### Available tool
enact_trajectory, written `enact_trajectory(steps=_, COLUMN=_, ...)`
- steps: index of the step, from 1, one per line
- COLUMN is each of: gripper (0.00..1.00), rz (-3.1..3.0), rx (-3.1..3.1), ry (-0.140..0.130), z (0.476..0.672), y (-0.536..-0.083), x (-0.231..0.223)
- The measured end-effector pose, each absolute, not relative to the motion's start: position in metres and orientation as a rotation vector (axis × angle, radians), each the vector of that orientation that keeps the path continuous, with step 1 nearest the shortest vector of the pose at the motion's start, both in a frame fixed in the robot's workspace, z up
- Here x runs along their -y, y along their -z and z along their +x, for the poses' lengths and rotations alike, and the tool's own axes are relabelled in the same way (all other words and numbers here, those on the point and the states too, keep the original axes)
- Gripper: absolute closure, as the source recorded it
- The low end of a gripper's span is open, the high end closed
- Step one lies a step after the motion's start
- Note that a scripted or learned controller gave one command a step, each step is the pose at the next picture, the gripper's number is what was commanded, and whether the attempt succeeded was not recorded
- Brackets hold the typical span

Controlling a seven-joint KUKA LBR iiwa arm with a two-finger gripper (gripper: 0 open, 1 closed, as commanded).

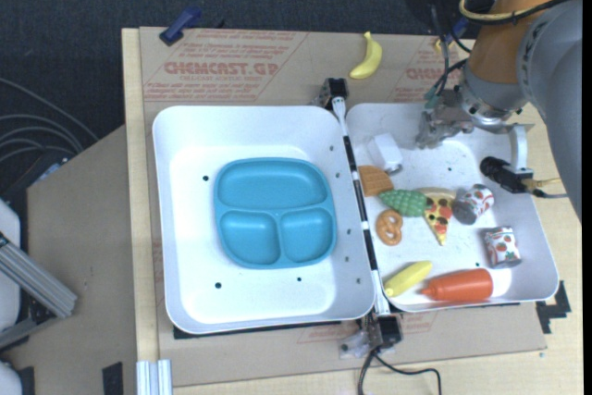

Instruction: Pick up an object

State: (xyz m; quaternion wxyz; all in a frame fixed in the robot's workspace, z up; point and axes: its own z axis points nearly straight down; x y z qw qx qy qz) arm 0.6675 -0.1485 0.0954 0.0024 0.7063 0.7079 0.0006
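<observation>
My gripper (pixel 433 132) hangs low over the far part of the right bin (pixel 536 240), below the grey and orange wrist. A small white block (pixel 384 148) lies just left of it, apart from it. Nearer the front lie a brown piece (pixel 373 180), a green leafy toy (pixel 403 202), a pizza slice (pixel 438 215), a pretzel (pixel 389 227), a grey and red toy (pixel 474 202) and a red and white cube (pixel 500 245). A yellow banana (pixel 407 276) and an orange-red carrot (pixel 458 287) rest along the front wall.
The left bin (pixel 185 273) holds a blue divided plate (pixel 275 211). A second banana (pixel 367 58) lies on the cardboard behind the bins. A blue item (pixel 180 26) sits at the bench's far left corner. A black part (pixel 504 171) juts out right of the gripper.
</observation>
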Motion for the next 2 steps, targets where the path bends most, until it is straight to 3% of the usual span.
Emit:
enact_trajectory(steps=1, gripper=0.0, rz=2.216, rx=-2.221, ry=-0.001, z=0.667, y=-0.095, x=0.148)
enact_trajectory(steps=2, gripper=0.0, rz=2.221, rx=-2.224, ry=0.002, z=0.666, y=-0.085, x=0.147)
